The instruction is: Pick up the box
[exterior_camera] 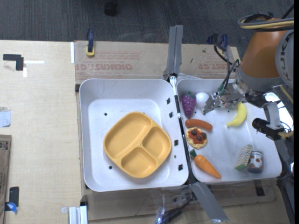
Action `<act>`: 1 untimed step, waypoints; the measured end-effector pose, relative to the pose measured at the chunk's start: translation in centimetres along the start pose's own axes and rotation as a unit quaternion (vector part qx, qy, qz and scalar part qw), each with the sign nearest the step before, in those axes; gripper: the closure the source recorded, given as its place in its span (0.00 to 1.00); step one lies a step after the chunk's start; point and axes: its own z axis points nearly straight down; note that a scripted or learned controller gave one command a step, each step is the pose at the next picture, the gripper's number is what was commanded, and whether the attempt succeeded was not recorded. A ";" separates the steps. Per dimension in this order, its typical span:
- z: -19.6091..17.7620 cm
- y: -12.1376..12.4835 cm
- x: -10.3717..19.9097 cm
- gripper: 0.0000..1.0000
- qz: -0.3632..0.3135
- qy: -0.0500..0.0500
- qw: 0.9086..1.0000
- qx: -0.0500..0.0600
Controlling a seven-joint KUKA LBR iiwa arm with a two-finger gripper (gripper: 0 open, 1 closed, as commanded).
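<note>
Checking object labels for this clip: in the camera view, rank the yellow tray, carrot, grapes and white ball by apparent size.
1. Yellow tray, by far the largest.
2. Carrot.
3. Grapes, slightly smaller than the carrot, though close.
4. White ball, smallest.

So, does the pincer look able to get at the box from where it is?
Probably yes: the box lies apart at the right bin's near corner, nothing on top; the pincer hangs over the far end.
</note>
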 end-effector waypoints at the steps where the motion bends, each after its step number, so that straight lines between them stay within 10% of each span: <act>1: 2.2 -3.6 -3.0 0.00 -0.040 0.001 0.999 0.001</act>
